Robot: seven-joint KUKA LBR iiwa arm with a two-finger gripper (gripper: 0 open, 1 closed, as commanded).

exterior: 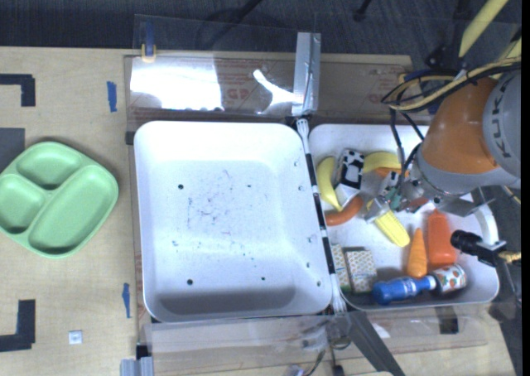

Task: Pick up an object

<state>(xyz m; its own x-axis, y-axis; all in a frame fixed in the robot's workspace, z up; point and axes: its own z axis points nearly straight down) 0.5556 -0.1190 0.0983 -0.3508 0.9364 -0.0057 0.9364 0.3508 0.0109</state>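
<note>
Right bin (489,287): corn (392,227) beneath end effector (396,197)

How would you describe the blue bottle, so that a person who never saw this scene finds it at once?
Look at the right bin, the one under the arm's gripper. Along the bin's near edge lies the blue bottle, on its side. It is the only blue item among yellow and orange ones, between a small patterned box and a red and white can.
</note>
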